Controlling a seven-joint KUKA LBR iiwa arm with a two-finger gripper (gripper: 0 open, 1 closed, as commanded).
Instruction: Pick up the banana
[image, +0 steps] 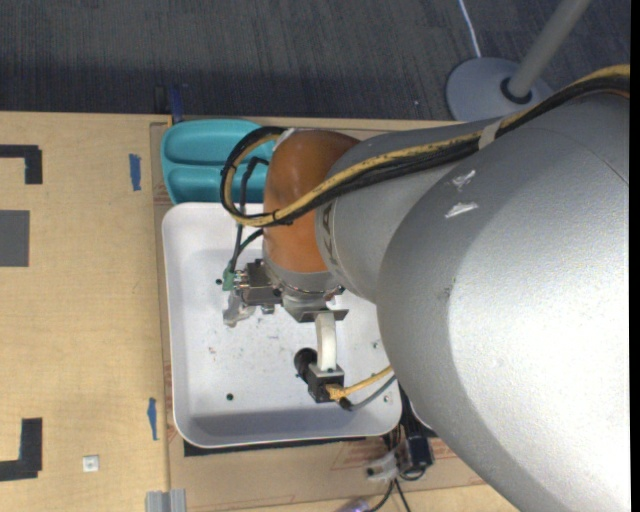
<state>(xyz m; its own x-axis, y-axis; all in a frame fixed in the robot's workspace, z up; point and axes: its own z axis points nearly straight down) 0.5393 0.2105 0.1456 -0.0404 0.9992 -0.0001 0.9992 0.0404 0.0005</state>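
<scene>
Camera view: grey arm (500, 290) with orange band (300, 205) reaches from the right, low over a white bin (200, 330) on the tan desk (80, 330). End effector (290, 300) sits beneath the wrist; whether it is spread or pressed together, cannot tell. Banana location cannot be made out. Teal object (205, 160) lies just beyond the bin's far edge. Black and yellow cables (400, 155) run along the arm.

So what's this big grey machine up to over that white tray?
A grey robot arm is reaching in over a shallow white bin, with its end effector low above the bin floor. Its job is to pick up a banana, but the arm covers much of the bin, so I can't say it holds anything. A teal object sits beyond the bin.
</scene>
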